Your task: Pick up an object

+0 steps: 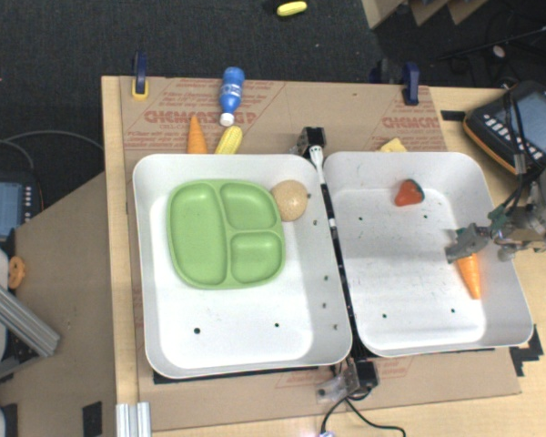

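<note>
Lying tilted in the right bin (491,330), small orange toy carrot (470,275), touching gripper (464,243) at its top end, finger spread impossible to tell, arm cut off rightward.

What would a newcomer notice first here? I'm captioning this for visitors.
The green tray lying in the left bin, with a tan ball at its upper right corner. In the right bin, the pincer sits by a carrot, with a red piece farther back.
</note>
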`<state>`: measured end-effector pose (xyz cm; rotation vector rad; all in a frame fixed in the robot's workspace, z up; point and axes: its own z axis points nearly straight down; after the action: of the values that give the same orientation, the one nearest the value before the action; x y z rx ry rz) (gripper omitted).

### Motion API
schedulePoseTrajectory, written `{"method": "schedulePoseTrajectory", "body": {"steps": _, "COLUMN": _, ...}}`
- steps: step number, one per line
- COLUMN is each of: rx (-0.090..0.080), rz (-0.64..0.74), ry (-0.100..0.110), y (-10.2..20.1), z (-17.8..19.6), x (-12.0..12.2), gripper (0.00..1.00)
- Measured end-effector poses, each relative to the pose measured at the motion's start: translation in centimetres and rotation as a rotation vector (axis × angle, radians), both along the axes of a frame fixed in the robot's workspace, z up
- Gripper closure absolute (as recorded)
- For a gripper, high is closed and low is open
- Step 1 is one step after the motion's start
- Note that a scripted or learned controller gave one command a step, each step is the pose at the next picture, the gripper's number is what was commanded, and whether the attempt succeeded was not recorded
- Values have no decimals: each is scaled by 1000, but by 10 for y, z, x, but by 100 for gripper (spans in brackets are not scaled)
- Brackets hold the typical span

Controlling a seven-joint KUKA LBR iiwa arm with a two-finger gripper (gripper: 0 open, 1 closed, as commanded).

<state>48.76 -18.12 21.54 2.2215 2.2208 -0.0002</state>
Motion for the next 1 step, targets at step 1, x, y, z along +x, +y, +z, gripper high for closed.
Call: {"method": "schedulePoseTrajectory", "body": {"steps": 1, "rx": 2, "rz": -2, "ry": 7, "y": -29, "z": -129, "x": 21, "gripper": 0}}
